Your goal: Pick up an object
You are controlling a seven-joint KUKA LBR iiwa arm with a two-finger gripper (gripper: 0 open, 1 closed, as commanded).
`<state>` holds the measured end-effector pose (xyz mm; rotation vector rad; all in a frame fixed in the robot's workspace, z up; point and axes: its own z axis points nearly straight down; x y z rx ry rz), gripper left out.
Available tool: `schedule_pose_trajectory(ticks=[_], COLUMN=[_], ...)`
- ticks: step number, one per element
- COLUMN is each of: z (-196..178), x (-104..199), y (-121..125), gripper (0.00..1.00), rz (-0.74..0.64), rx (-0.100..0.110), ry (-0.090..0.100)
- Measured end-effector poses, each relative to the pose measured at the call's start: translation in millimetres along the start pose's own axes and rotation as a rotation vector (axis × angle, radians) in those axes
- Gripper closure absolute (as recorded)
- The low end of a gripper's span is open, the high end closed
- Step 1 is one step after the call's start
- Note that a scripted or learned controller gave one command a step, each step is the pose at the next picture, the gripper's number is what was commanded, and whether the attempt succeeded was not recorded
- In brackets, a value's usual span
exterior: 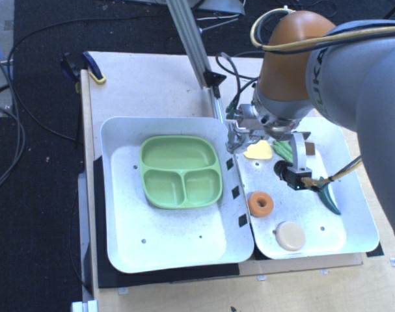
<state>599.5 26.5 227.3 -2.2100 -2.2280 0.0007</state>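
So here's where I'm at: my pincer (pixel 241 135) is down over the far left corner of the right bin (pixel 353 239), right by the wall it shares with the left bin (pixel 119 226), roughly mid-counter. Honestly can't tell from this angle whether it's released or clenched, my own wrist is in the way, and I can't see anything held in it. Closest thing is the yellow piece (pixel 259 151), lying flat on the bin floor just beside the pincer, on the side toward the counter's near edge; whether they touch, no idea. A green strip (pixel 285 151) sits right next to the yellow piece, toward the counter's right edge, partly under my hardware. Further toward the near edge there's an orange doughnut (pixel 261 204), close to the shared wall, and then a pale round disc (pixel 290 235) nearer the bin's near edge. A teal pod (pixel 330 200) lies on the right side of that bin, well apart from the doughnut. The left bin has a green divided plate (pixel 181 171) with three compartments, sitting toward its far edge. The counter (pixel 145 83) itself is bare pale board behind the bins, apart from a blue and yellow clamp (pixel 93 67) on its far left corner and a slanted metal rail (pixel 187 31) coming down at the far edge between the bins.
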Motion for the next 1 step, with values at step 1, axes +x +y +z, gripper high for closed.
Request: schedule_pose_trajectory(ticks=[1], z=[5.7], x=[57.5], y=[-17.1], gripper=[1.0], rz=[0.0], rx=[0.001], ry=[0.0])
